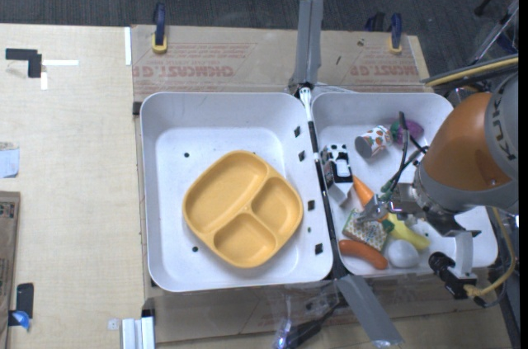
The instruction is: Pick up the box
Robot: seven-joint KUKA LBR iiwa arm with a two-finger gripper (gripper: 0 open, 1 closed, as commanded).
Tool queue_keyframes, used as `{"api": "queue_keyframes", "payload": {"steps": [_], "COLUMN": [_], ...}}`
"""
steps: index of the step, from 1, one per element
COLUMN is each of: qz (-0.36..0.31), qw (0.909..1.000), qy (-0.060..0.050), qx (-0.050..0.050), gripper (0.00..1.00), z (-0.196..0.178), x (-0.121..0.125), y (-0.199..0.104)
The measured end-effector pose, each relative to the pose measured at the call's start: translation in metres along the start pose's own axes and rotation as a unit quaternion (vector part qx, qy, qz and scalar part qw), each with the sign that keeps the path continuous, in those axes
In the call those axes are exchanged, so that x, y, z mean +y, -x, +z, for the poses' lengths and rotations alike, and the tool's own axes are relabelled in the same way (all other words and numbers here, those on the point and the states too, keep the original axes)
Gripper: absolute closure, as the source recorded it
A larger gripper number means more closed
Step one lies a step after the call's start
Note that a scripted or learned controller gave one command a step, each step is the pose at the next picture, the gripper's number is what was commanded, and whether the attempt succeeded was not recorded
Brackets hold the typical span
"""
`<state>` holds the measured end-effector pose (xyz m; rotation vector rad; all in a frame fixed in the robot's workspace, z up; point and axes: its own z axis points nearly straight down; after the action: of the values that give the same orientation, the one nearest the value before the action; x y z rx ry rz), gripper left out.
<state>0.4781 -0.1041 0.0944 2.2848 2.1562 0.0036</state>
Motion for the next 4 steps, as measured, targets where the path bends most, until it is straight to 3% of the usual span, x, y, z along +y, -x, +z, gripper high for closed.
{"api": "queue_keyframes", "payload": {"steps": [1, 2, 3, 4], "qz": [0.076, 0.085, 0.148, 0.107], "qw": [0.9971, 0.9964, 0.989, 0.9943], "qy": [-0.002, -0.003, -0.001, -0.001], "qx": [-0.002, -0.001, -0.001, -0.002], "gripper": [0.0, 0.0, 0.0, 0.0], "z": [-0.178, -0.007, 0.003, 0.003], "x": [0.045, 0.014, 0.087, 0.116], "y": [-0.026, 0.052, 0.086, 0.068]}}
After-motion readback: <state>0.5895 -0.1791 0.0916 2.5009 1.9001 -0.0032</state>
